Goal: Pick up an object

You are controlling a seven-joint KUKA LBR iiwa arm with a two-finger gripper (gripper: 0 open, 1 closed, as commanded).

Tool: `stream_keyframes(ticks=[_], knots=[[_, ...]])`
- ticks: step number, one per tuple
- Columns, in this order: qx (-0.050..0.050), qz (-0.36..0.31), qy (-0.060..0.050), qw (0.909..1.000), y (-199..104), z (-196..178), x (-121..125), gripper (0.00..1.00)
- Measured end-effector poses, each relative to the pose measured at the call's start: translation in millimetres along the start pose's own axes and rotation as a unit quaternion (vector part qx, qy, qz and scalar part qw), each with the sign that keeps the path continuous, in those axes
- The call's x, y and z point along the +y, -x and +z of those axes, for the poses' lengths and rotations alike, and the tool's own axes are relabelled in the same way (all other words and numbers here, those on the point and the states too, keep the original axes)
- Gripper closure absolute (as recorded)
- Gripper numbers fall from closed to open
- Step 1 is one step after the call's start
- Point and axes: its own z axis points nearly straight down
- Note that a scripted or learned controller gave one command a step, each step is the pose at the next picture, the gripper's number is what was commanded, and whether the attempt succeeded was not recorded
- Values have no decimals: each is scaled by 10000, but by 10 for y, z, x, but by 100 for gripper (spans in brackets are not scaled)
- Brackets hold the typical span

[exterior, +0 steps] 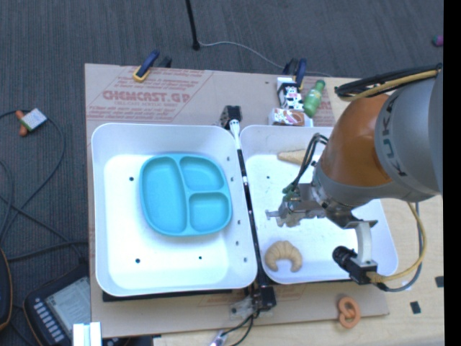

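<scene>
One croissant [284, 255] just below the tool [282, 215] (grip state unclear) in the right bin [263, 166].

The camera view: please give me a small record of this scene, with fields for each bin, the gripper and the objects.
left bin: holds a blue divided plate
right bin: holds a croissant near its front edge and a cone-shaped piece near its back edge
gripper: low over the right bin, above the croissant in the picture, nothing visible between its fingers
arm: enters from the right
</scene>
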Motion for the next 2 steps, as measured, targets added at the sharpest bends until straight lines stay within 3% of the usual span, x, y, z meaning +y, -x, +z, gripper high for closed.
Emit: stream_keyframes(ticks=[2], knots=[[1, -2, 1, 10000, -22, 0, 1, 100]])
